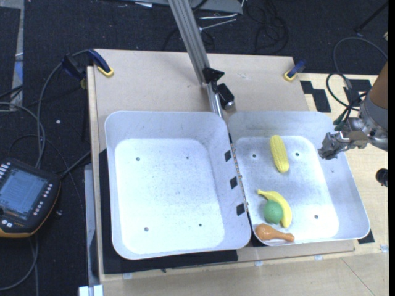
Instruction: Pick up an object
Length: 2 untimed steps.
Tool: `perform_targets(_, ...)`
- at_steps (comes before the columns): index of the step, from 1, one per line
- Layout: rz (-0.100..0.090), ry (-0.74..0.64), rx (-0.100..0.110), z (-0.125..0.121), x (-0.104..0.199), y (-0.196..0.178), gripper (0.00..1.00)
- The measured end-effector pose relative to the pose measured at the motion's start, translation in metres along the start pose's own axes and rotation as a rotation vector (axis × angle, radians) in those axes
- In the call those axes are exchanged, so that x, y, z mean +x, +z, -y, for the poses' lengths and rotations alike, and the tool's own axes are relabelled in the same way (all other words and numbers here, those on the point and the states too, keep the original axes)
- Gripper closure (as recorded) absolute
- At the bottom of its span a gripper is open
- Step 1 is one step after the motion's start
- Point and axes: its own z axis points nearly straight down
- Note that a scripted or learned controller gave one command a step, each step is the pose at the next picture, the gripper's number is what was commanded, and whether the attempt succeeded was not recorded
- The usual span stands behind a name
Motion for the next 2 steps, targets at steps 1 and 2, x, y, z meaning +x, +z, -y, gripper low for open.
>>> perform_targets(1,0.0,0.0,0.002,-0.001,0.0,-0.039,1.0)
perform_targets(2,-0.002,-0.004,0.005,-0.016,0.051,-0.025,1.0)
